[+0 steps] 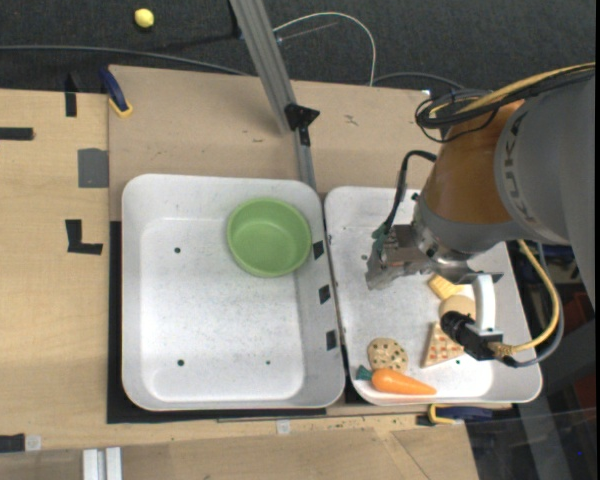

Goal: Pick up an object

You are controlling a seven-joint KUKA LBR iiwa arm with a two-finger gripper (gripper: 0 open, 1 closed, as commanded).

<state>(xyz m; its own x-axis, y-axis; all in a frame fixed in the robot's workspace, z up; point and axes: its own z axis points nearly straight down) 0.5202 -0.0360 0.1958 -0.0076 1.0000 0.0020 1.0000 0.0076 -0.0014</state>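
- Nearest, at front edge of right bin [355,228]: orange carrot [404,383], round speckled cookie [385,352] just behind it, pizza slice [440,349] beside; likely candidates for the pick, all bunched in the near corner.
- Further in: pale yellow piece [442,288], partly covered by the wrist; identity unclear.
- Gripper [385,266] low over right bin's middle, apart from the toys; nothing visible between the fingers. Finger spread impossible to judge, tips blurred against speckled floor.
- Left bin [145,298]: green bowl [269,236] near far right corner, well away from gripper.
- Farthest: small yellow ball [144,17] off the bench, on dark floor.
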